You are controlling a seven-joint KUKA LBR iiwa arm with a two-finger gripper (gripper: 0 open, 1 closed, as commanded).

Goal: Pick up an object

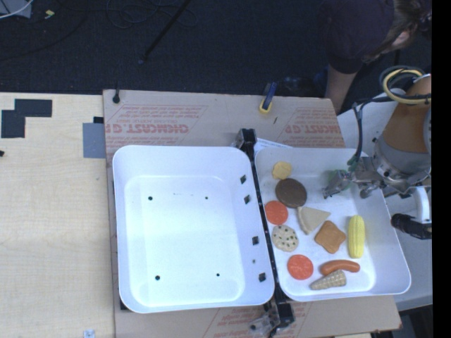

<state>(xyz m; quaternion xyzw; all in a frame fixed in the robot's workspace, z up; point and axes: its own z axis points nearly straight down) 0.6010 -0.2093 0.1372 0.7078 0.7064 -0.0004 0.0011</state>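
Note:
The right bin (394,259) holds several toy foods. Among them are a small yellow round (282,170), a brown patty (290,192), an orange-red slice (276,213), a cream wedge (312,218), a dotted cookie (285,238), a toast piece (330,237), a yellow corn cob (356,236), a red slice (300,267), a sausage (340,266) and a waffle cone (328,281). My gripper (340,183) hangs over the bin's upper right part, right of the brown patty and above the cream wedge. Nothing shows in it.
The left bin (121,189) lies beside the right one, with black clips (255,217) along the shared wall. Both rest on a cardboard sheet (176,118). A blue and yellow clamp (268,98) sits at its far edge. A person (366,27) stands at the back right.

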